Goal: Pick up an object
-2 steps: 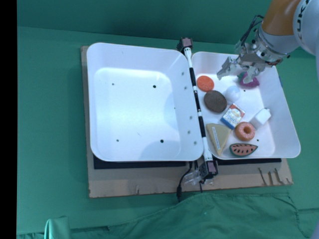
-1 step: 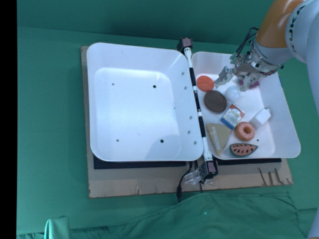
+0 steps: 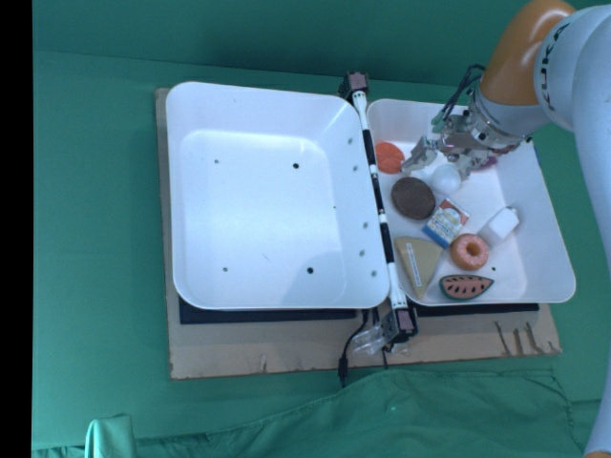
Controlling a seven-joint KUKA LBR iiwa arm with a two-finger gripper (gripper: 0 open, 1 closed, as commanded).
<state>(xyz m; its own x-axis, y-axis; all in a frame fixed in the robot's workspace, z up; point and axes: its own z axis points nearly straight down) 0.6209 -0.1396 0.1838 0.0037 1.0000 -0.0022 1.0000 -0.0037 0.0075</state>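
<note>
The toys crowd the right bin [image 3: 549, 256], from watermelon slice [image 3: 466, 285] and donut [image 3: 470, 251] up to the white ball [image 3: 445, 177], likely the target since the gripper [image 3: 447, 151] hangs just above it; whether its fingers are apart I cannot tell.

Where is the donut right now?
The donut sits in the right bin, toward its near edge. It lies between the small carton and the watermelon slice, with the white block just beyond it.
</note>
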